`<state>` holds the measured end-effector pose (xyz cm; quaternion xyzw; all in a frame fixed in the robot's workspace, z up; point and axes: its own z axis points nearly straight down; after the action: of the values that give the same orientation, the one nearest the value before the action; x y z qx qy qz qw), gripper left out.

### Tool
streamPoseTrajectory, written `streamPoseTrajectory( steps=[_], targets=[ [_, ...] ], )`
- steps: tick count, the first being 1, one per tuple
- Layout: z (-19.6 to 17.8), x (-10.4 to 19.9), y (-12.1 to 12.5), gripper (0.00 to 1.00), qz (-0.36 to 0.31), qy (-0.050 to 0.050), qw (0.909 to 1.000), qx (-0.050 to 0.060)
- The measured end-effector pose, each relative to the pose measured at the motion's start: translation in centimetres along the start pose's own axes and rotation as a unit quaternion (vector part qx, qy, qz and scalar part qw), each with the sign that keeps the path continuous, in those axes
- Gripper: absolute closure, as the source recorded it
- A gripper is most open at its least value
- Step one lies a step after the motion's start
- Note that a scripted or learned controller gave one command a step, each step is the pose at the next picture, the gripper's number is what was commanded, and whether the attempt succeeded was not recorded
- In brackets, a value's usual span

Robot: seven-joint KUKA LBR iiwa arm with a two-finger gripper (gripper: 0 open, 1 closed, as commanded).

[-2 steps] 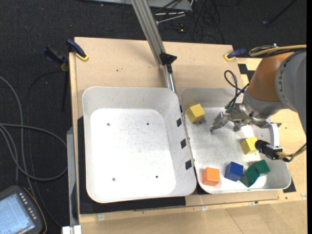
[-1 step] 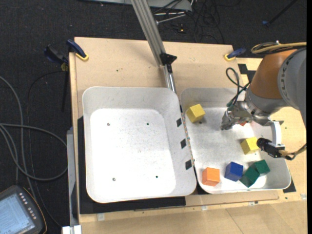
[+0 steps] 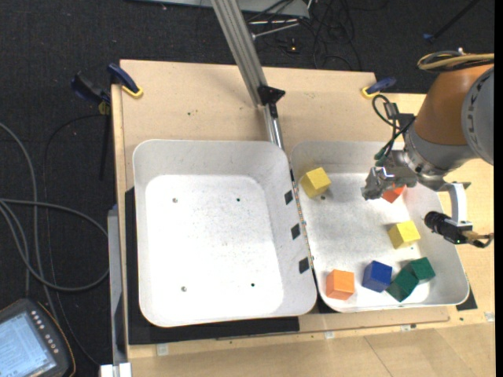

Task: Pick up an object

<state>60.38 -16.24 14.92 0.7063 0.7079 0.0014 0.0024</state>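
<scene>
Gripper (image 3: 380, 185) low in right bin (image 3: 346, 225), beside red block (image 3: 393, 194), touching or nearly. Grip state: cannot tell. Judgement: centre over block, descend straight, close squarely, lift slowly; yellow cube (image 3: 404, 233) near.

Arm: grey, orange band above the wrist; reaches in from the right, bent downward
Gripper (image 3: 380, 185): low, wrist tilted leftward; jaws' state hidden from this slant
</scene>
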Motion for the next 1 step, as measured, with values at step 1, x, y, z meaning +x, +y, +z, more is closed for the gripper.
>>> streamPoseTrajectory(
  steps=[1],
  targets=[
    [-5.72,-0.79,0.87,1.0,0.0,-0.001,1.0,-0.001]
  ],
)
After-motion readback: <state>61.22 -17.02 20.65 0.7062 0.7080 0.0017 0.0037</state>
